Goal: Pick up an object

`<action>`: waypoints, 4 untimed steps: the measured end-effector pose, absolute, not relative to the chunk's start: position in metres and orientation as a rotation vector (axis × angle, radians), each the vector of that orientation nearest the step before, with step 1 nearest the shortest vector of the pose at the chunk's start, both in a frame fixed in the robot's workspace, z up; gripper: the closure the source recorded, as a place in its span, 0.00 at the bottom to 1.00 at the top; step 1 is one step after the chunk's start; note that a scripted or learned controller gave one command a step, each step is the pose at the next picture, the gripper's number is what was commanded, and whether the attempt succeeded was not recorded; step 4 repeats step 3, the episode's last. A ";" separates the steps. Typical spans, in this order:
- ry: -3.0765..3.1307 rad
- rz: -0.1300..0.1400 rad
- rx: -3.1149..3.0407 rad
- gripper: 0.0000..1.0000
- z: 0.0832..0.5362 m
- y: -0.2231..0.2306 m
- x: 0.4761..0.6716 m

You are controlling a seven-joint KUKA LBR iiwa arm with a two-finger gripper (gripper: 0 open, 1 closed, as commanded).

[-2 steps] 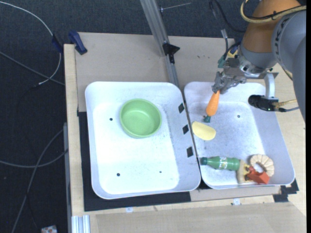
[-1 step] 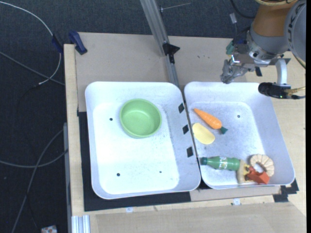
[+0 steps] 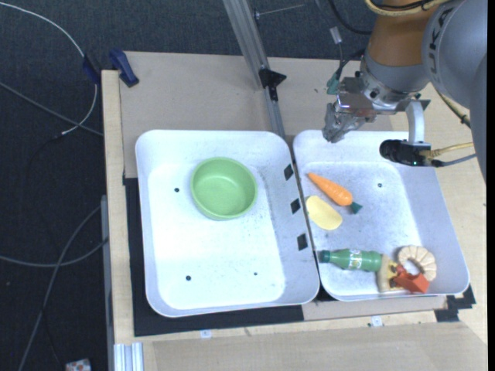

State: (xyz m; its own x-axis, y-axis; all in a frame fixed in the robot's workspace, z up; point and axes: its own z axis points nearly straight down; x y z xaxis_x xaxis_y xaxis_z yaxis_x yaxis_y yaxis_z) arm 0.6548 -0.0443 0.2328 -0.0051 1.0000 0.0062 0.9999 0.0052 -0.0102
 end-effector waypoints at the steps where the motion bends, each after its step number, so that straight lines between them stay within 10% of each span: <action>1: -2.220 0.006 -2.207 1.00 0.244 0.005 0.639; 4: -2.218 0.012 -2.205 1.00 0.250 0.093 0.588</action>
